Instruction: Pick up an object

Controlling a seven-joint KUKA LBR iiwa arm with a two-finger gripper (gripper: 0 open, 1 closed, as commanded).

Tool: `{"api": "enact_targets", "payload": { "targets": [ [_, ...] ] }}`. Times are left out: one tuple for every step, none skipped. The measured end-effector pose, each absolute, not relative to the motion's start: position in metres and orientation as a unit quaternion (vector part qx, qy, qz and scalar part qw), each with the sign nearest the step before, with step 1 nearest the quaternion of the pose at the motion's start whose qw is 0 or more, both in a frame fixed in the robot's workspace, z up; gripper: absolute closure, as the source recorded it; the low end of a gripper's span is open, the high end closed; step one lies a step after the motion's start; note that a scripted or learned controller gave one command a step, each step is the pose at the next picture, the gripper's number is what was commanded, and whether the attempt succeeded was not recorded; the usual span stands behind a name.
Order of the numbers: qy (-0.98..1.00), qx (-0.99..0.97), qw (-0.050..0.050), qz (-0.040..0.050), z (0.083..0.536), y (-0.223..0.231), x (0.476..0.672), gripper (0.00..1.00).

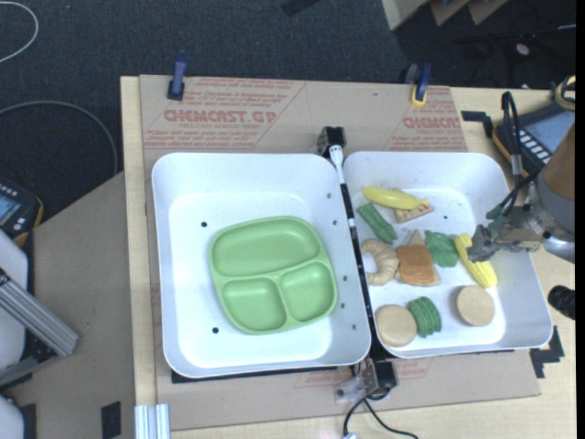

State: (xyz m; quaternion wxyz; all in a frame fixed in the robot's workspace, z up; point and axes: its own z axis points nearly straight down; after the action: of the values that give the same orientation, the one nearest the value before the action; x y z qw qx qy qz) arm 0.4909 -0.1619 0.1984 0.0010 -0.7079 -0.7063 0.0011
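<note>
The pincer [482, 242], its opening impossible to judge here, sits at the yellow corn [479, 265] in the right bin [523, 329], where crowding green pieces [441, 248] could spoil a grip.

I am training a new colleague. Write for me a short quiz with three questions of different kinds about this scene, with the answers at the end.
1. True or false: the green divided plate lies in the left bin.
2. Which item lies nearest the gripper? A) banana B) corn cob C) croissant
3. Fill in: the food items lie in the ____ bin.

Key: 1 true; 2 B; 3 right.
</note>
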Motion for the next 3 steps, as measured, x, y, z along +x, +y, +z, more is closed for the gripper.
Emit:
{"api": "enact_targets", "payload": {
  "targets": [
    [-0.707,-0.707,-0.001,-0.0005,0.106,-0.187,0.526,1.00],
    [-0.708,-0.706,0.004,-0.0024,0.086,-0.221,0.572,1.00],
    [-0.709,-0.706,0.001,-0.0013,0.095,-0.221,0.572,1.00]
  ]
}}
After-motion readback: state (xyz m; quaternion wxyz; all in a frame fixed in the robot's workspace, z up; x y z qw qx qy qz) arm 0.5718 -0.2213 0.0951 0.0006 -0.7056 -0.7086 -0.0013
